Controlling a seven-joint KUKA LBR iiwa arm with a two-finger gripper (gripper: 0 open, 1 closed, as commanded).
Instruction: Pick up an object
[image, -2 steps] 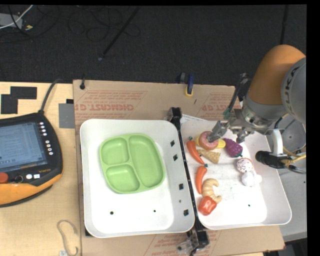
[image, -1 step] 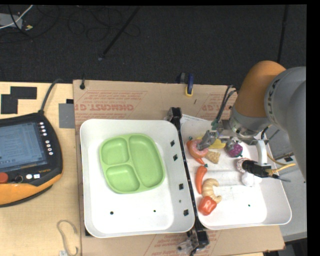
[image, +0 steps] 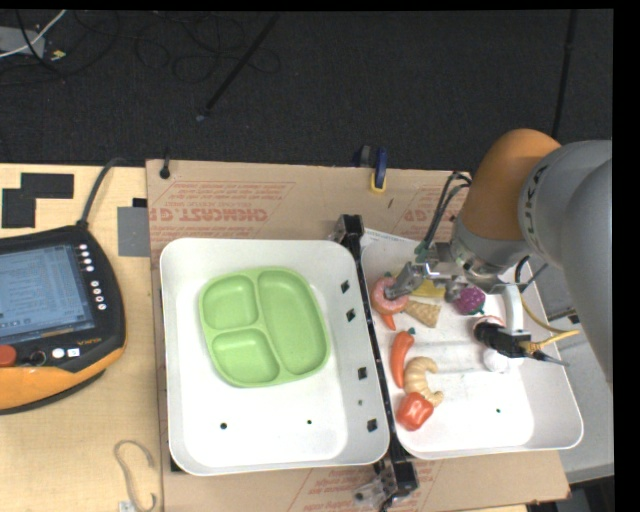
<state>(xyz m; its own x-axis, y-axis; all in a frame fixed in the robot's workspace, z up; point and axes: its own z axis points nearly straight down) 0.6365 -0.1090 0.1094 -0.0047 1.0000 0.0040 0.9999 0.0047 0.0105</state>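
floor: dark carpet (image: 300, 80) | cables (image: 230, 60) | bench: cardboard sheet (image: 260, 200)

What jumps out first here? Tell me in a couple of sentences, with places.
The bright green divided plate lies alone in the left bin. In the right bin, small toy foods cluster near its left wall: a red pepper, a croissant and a red chilli. The grey arm's tool hangs over that bin's far end.

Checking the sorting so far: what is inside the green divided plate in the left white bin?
The green three-compartment plastic plate sits in the left white bin, and all three sections show bare green, uncovered. What lies beneath the plate is hidden.
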